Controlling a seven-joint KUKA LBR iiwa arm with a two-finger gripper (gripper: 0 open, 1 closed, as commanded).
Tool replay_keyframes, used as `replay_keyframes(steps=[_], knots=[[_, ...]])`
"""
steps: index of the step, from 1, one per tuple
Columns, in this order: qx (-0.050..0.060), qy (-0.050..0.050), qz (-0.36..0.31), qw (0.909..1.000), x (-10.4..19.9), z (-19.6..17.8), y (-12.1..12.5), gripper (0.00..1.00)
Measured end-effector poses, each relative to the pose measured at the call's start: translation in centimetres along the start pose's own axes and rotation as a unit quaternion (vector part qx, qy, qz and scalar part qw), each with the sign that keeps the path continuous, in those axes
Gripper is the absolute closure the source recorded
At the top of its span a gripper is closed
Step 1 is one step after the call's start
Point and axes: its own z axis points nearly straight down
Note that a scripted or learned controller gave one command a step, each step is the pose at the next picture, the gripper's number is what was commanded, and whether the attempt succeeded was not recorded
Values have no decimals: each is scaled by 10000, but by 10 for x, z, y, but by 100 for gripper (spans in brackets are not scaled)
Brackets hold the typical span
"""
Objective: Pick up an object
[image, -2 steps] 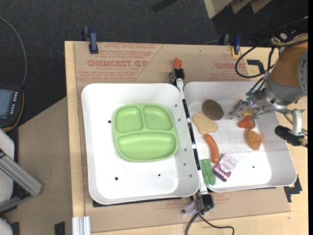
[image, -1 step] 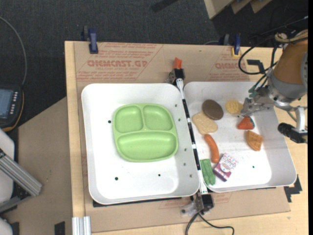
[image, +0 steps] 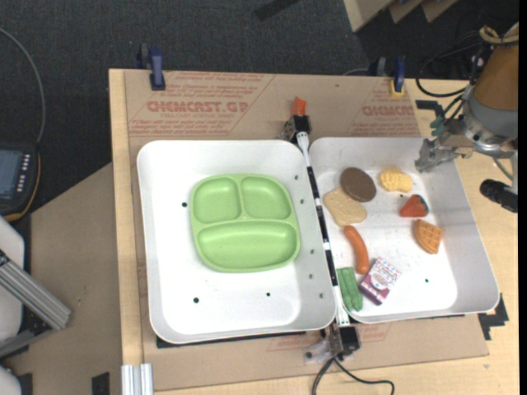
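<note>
The right bin [image: 461,290] holds several toy foods: a brown round patty [image: 358,183], a tan bread slice [image: 345,207], a yellow corn piece [image: 396,179], a red strawberry [image: 414,206], an orange waffle [image: 428,236], an orange sausage [image: 357,248], a green pickle [image: 351,288] and a purple-and-white packet [image: 380,279]. My gripper [image: 434,155] hangs at the bin's far right rim, above and to the right of the corn piece, with nothing seen between its fingers.
The left bin [image: 165,295] holds a green divided plate [image: 244,221]. Clamps [image: 153,66] stand at the board's far edge, and a black clip [image: 298,125] sits where the bins meet. The arm's body [image: 494,97] comes in from the right.
</note>
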Motion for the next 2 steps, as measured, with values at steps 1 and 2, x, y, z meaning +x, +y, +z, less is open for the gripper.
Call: replay_keyframes(steps=[1,2], knots=[[15,7,2,10000,0,-5,6,100],[22,7,2,10000,1,-5,6,0]])
